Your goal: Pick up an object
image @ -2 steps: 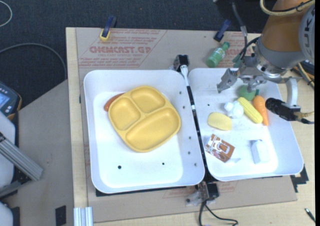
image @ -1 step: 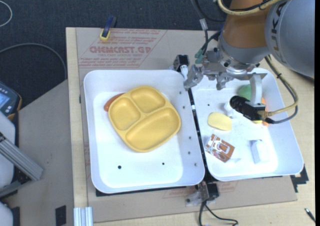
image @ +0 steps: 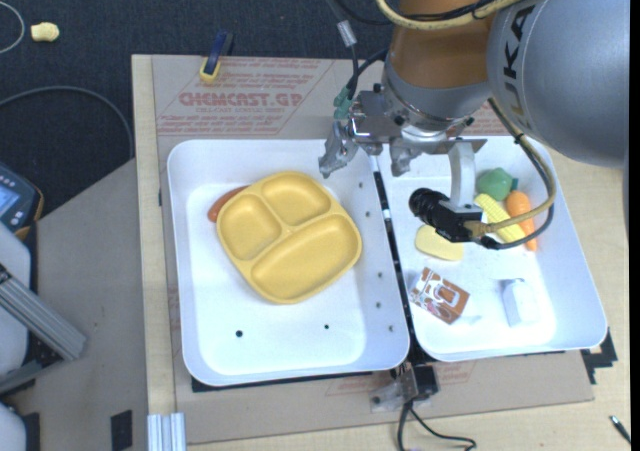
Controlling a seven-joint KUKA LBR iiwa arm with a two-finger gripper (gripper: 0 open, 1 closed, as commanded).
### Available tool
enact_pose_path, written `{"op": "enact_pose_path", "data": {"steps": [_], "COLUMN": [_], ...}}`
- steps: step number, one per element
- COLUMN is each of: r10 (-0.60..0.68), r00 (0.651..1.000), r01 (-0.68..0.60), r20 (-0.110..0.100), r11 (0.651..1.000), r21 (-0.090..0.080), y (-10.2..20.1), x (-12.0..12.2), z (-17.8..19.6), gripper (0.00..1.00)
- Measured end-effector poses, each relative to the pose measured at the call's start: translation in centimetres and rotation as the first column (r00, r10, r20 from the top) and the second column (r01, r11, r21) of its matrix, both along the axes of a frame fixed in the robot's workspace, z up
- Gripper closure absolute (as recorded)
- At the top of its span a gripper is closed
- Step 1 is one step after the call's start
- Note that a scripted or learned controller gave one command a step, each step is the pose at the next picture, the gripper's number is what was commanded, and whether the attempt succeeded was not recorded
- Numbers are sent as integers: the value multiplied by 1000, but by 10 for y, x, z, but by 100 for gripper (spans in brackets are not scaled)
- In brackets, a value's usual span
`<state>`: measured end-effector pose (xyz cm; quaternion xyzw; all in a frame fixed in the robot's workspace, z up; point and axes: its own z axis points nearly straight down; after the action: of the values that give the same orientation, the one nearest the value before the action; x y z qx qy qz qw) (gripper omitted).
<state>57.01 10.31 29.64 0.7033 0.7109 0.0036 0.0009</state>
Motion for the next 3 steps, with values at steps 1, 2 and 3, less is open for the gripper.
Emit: {"op": "enact_pose_path", "data": {"steps": [1, 2, 3], "r10": [-6, -10, -6], "r00": [1000, 1000, 1000], "r01": [6, 10, 6], "r20": [-15, -7, -9], "r11": [1000, 1000, 1000], "r21": [-3, -3, -2], "y": [34, 32, 64], "x": [-47, -44, -71], "z": [-30, -18, -7], "gripper": [0, 100, 100]}}
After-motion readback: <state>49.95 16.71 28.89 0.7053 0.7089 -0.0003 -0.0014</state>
